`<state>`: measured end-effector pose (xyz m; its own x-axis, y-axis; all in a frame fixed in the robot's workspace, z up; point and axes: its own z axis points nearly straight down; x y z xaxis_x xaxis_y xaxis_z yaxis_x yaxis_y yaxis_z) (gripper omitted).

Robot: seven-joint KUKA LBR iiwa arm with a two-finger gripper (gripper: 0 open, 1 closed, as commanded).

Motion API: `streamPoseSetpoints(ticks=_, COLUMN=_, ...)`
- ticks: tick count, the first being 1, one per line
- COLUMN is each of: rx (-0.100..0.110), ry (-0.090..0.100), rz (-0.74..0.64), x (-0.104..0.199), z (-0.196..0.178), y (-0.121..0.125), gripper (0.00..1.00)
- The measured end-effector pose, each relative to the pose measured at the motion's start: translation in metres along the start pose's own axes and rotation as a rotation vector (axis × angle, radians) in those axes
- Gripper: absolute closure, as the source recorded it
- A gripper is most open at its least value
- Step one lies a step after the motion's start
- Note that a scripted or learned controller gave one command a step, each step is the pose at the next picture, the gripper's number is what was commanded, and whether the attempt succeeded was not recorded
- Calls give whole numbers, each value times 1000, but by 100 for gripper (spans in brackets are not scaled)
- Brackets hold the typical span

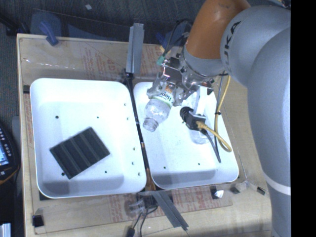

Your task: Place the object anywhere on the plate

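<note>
One clear bottle [157, 111], tilted cap-down, sits clamped between the closed jaws.

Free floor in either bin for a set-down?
Left bin: the far half is bare, from the far wall down to the dark ridged plate, which takes the near-left part. Right bin: bare along the near wall, below the clear bottle. Crowded: that bin's far end, where the gripper hangs over the bottle.
</note>
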<state>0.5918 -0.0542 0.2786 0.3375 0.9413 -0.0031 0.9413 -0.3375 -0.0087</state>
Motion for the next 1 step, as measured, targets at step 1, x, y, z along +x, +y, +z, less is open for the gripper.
streamPoseSetpoints(ticks=1, rx=2, ry=-1, rz=88, x=14, z=2, y=-10, gripper=100)
